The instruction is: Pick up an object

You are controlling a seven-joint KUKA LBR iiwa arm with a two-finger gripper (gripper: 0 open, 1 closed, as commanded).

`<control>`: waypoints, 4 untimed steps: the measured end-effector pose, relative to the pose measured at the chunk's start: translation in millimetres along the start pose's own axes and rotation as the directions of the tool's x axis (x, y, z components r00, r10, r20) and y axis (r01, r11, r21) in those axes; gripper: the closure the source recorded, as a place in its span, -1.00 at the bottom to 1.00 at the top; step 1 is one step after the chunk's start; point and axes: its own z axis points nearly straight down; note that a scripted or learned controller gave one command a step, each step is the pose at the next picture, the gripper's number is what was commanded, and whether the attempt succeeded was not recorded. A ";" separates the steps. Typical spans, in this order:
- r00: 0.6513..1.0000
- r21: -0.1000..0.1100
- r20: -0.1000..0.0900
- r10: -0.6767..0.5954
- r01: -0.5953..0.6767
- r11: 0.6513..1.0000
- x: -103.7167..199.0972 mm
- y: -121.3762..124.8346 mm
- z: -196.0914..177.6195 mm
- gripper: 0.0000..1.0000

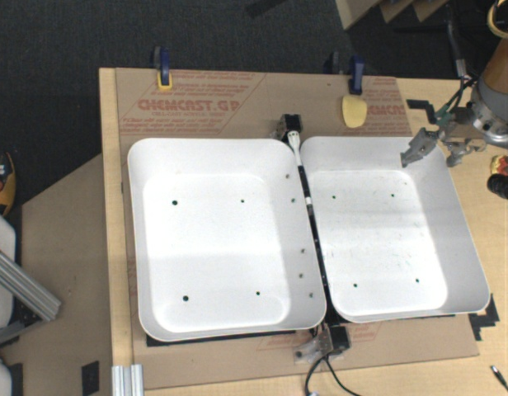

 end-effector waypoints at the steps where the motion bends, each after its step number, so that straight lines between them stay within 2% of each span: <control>1: 1.000 -0.003 0.001 -0.001 0.001 1.000 -0.2 0.7 -11.2 1.00; 2: 1.000 -0.007 0.004 0.002 -0.002 1.000 -29.6 -9.4 -78.2 1.00; 3: 1.000 0.005 -0.005 -0.008 0.008 1.000 57.4 6.0 -31.6 1.00; 4: 1.000 -0.003 0.000 -0.002 0.002 1.000 71.2 3.1 -51.9 1.00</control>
